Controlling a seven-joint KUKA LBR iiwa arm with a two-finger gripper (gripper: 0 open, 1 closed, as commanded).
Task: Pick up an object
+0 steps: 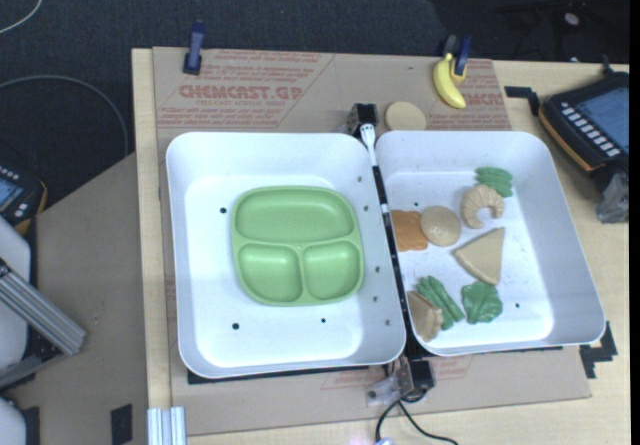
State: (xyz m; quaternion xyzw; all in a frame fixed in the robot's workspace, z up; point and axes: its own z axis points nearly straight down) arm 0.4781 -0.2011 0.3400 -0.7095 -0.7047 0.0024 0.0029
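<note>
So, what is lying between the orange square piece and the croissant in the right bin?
In the camera view, a round beige piece lies between the orange square piece and the croissant, touching the orange one.

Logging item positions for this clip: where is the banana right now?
The banana lies outside both bins, on the board behind the right bin, beside a blue clamp and right of a round tan disc.

From my station, the orange slab (pixel 407 230) at the right bin's (pixel 560 233) left wall is partly tucked under the round tan piece (pixel 440 225). The tan lump (pixel 424 315) lies half under the green beans (pixel 440 297), and the handheld device (pixel 592 123) is cut off by the right edge.
</note>
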